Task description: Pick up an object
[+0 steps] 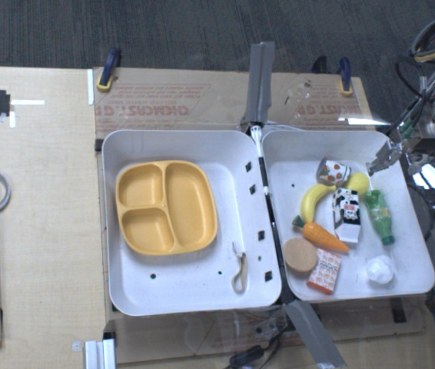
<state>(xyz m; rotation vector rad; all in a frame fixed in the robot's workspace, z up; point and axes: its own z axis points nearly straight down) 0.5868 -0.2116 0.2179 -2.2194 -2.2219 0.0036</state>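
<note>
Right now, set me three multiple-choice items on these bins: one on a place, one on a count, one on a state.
1. Where does the yellow three-compartment plastic plate lie?
A. left white bin
B. right white bin
C. bare bench

2. How many compartments has it?
A. two
B. three
C. four

3. How does the green plastic bottle rest?
A. upright
B. lying on its side
C. atop the plate

Answers: 1 A, the plate sits within the left bin's walls; 2 B, ridges split it into three; 3 B, its whole length lies along the right bin's floor.
</note>
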